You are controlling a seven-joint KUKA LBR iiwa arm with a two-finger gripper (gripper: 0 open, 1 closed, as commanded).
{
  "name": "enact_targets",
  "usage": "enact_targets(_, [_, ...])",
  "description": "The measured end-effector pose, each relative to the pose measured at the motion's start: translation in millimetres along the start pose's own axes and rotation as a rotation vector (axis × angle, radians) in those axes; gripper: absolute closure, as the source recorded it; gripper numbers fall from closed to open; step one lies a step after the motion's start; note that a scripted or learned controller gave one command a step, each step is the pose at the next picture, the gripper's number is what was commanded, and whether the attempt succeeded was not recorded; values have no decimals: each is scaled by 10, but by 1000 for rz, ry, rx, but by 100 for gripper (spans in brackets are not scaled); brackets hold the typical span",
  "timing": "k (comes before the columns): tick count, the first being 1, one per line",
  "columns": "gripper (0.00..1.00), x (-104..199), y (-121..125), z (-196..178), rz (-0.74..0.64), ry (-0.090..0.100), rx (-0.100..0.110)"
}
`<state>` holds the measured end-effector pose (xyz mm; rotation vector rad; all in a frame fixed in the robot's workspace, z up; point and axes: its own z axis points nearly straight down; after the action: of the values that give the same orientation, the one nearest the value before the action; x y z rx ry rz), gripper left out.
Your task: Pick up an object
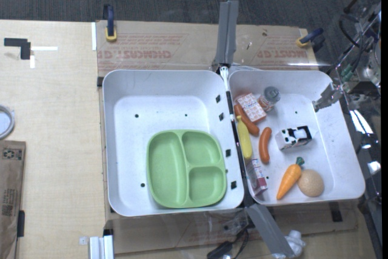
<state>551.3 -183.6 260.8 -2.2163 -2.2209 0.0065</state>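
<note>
The gripper sits at the right bin's far right rim; whether it is open or closed cannot be told, and nothing visibly sits in it. Candidates lie apart — carrot, cow-patterned box, sausage. Target an isolated item, descend centred, close across its narrow axis.

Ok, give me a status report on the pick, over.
Gripper at right bin's far right edge, holding nothing visible. Toys untouched: carrot, sausage, cow-print box. Nothing blocking them.
</note>
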Motion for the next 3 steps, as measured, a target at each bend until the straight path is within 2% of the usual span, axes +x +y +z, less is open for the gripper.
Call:
enact_targets(1, [0,560,294,1328,-273,1,0])
enact_targets(2, [0,909,64,15,-519,-2,-3])
enact_targets(3, [0,1101,-150,722,-515,0,-1])
